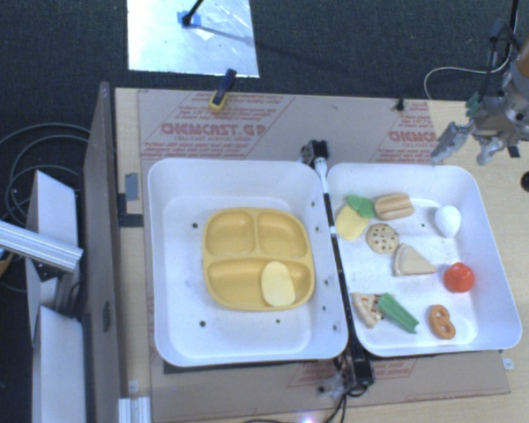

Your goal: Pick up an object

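The two-finger gripper point(470, 144) is seen at the upper right, above the far right corner of the right-hand shallow white bin point(494, 263); its two pale fingers point(444, 144) are spread apart, with nothing between them. In that bin the toy food is scattered: a white egg-shaped piece point(447, 220) lies nearest the gripper, near the far right side; a tan hot-dog bun point(393, 205) is placed beside a green leafy piece point(361, 206) and a pale yellow lump point(350, 224); a round speckled cookie point(382, 238) and a beige wedge-shaped slice point(413, 261) are found in the middle; a red tomato-like ball point(458, 277) rests towards the right wall; a small pizza slice point(366, 307), a green stick point(398, 313) and a brown pretzel point(441, 321) lie along the near side. In the left-hand shallow white bin point(172, 236) a yellow divided plastic tray point(238, 254) is set, with a pale yellow oval piece point(278, 285) lying in its large near compartment.
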Controlling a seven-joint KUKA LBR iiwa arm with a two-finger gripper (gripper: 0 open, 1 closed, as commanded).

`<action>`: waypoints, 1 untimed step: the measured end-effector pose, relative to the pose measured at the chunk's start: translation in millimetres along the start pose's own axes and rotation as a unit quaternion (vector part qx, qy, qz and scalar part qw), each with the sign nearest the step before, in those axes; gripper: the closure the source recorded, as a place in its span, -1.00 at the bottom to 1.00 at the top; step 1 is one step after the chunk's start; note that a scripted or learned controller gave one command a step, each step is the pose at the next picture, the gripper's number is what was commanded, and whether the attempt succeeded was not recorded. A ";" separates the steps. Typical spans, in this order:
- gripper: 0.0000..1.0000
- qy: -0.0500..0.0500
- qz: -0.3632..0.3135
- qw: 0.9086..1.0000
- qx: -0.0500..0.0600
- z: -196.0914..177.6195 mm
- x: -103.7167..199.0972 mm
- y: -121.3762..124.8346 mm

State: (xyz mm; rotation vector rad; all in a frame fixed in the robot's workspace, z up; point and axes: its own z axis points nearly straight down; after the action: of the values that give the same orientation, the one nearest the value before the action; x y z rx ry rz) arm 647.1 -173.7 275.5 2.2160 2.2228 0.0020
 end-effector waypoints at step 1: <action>-1.00 0.002 0.001 1.000 0.007 121.1 22.9 -30.9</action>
State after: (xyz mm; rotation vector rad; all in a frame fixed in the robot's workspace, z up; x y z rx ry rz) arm 616.5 -151.0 154.3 2.2273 2.2298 -0.0079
